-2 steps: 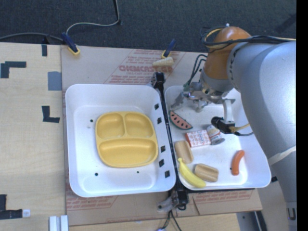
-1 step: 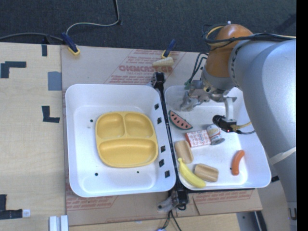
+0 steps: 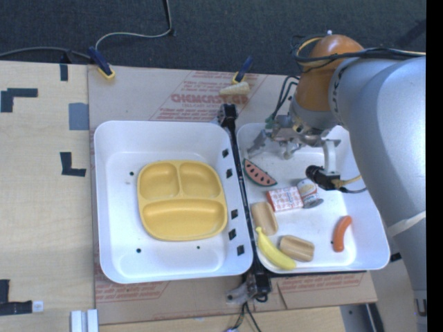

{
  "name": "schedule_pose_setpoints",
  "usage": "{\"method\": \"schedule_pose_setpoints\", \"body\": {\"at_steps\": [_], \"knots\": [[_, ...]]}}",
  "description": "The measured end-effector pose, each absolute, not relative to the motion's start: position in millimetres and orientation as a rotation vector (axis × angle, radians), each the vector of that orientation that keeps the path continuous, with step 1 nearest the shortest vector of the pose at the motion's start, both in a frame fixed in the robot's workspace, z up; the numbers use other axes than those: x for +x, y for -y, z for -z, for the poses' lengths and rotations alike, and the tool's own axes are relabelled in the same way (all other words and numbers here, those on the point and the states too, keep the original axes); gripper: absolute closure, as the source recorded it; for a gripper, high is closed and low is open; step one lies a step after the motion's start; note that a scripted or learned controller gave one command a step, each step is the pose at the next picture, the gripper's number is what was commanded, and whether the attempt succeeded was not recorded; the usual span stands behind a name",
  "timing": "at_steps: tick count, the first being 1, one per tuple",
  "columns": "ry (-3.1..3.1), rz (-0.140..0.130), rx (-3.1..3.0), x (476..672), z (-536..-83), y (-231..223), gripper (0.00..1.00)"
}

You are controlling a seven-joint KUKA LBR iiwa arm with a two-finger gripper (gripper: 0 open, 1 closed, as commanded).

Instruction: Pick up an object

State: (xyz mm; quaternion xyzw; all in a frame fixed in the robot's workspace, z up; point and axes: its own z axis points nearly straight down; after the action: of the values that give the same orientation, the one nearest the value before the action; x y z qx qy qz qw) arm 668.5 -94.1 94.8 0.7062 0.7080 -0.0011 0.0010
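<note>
**Right bin holds toy food; gripper low at its far end**

Nearest the camera in the right bin lie a curved yellow banana and, just right of it, a tan bread roll, both smooth moulded plastic. Farther in sits a second tan bun-shaped piece. Right of these, well apart, lies a glossy orange-red sausage, slightly bent. Toward the middle, a small red-and-white printed carton touches a short tin can lying on its side; the label text is too small to read. A watermelon slice, red with dark seeds and a green rind, lies near the bin's left wall.

Left bin, white and shallow with rounded corners, carries a matte yellow divided plate with three compartments.

Gripper sits over the far end of the right bin, apart from every item. Its metal fingers are partly lost against the white floor and their spacing cannot be judged; nothing is seen between them. Above it, the orange band and bulky grey arm hide the bin's far right corner and are cut off at the right edge.
</note>
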Motion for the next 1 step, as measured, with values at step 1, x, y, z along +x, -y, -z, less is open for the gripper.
{"method": "schedule_pose_setpoints", "body": {"at_steps": [1], "knots": [[-2.222,0.003,2.219,668.3,-85.1,94.3,0.00]]}}
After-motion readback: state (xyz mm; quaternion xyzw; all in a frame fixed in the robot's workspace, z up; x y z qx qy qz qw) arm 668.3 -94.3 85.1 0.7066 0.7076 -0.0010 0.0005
